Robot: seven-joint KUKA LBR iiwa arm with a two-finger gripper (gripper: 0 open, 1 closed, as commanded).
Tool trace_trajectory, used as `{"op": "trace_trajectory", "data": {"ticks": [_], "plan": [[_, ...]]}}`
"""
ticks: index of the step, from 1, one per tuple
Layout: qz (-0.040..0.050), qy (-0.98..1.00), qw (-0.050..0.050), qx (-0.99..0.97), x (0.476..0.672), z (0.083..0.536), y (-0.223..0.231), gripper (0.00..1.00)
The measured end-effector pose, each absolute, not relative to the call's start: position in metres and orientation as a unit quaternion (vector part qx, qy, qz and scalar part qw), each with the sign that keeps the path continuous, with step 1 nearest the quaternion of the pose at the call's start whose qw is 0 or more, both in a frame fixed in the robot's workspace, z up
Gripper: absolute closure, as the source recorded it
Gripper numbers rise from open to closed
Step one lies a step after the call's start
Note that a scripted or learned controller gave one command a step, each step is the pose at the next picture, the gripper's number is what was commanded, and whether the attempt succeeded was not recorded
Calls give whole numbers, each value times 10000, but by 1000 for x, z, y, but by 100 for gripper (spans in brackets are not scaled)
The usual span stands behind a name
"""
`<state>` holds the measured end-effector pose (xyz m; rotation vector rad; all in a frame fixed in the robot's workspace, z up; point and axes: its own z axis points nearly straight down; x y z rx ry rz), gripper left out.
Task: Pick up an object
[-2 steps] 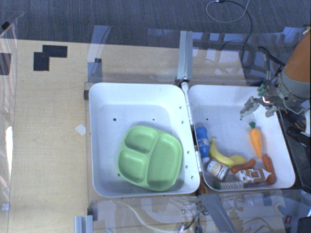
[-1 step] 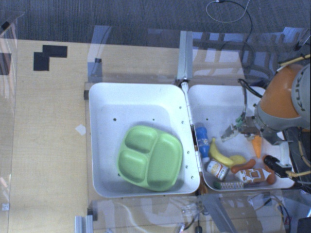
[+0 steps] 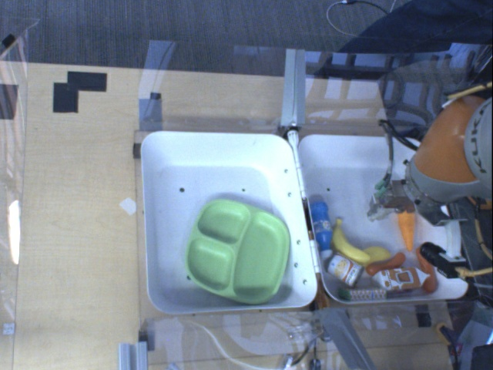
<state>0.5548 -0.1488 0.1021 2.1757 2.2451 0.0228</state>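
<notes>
The right bin (image 3: 347, 164) holds a blue bottle (image 3: 318, 213) against its left wall, a yellow banana (image 3: 350, 247), a small jar (image 3: 344, 269), an orange carrot-shaped piece (image 3: 406, 230), a red-brown sausage (image 3: 385, 264) and a brown packet (image 3: 404, 281). My gripper (image 3: 384, 199) hangs low over the right half of this bin, just left of and above the orange piece, below the orange wrist band (image 3: 454, 145). I see nothing held in it. The arm hides the bin's right wall.
In the left bin (image 3: 166, 199) a green divided plate (image 3: 239, 251) lies toward the front right. A metal divider rail (image 3: 291, 106) runs between the bins at the back. Cables and a black part (image 3: 437, 259) crowd the right bin's right edge.
</notes>
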Motion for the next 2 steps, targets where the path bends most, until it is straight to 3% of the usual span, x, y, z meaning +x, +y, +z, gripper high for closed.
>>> {"op": "trace_trajectory", "data": {"ticks": [1,2], "plan": [[72,7181,73,6959,555,102,-149,0],[125,7171,6,6969,517,92,-190,0]]}}
